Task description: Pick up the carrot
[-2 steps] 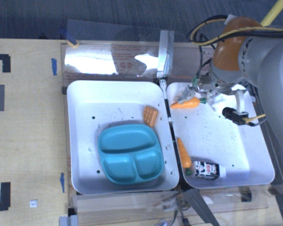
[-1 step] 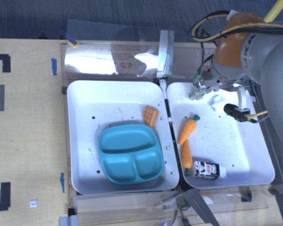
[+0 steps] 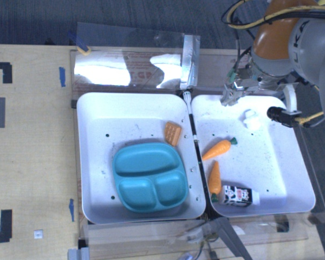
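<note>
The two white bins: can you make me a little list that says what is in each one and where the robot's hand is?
left bin: blue divided tray; small orange ridged piece beside the tray's far corner
right bin: two carrots, one small carton, one small white lump
upper carrot: lies slanted, green tip away from the divider
lower carrot: lies along the divider, near the carton
carton: black and white, lying flat at the near edge
white lump: near the far wall
gripper: above the right bin's far edge, holding nothing visible
</note>
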`<action>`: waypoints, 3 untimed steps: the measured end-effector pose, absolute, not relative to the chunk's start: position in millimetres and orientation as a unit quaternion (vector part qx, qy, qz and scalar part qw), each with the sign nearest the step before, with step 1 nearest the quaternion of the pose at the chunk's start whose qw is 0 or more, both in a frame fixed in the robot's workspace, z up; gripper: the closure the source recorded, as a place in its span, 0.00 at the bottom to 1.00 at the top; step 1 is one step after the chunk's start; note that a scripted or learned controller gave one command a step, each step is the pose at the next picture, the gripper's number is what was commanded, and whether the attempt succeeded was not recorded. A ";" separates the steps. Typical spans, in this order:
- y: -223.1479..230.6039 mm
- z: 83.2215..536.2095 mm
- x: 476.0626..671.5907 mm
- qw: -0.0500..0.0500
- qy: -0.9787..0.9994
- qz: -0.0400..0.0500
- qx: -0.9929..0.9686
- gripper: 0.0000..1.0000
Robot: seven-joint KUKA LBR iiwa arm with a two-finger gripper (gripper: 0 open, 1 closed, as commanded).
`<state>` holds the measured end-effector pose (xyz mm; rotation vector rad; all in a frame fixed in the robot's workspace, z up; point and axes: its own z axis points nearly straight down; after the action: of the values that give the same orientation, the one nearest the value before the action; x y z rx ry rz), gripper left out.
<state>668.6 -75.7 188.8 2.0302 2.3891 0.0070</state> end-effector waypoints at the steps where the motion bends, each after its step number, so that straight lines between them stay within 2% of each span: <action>1: -75.9 185.5 667.3 0.001 0.762 0.000 0.648 0.00; 2: -97.7 114.8 591.8 0.001 0.794 0.001 0.607 0.00; 3: -44.6 187.9 600.7 0.005 0.897 0.002 0.442 0.00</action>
<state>600.7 -44.6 187.9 1.3840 2.8099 0.0073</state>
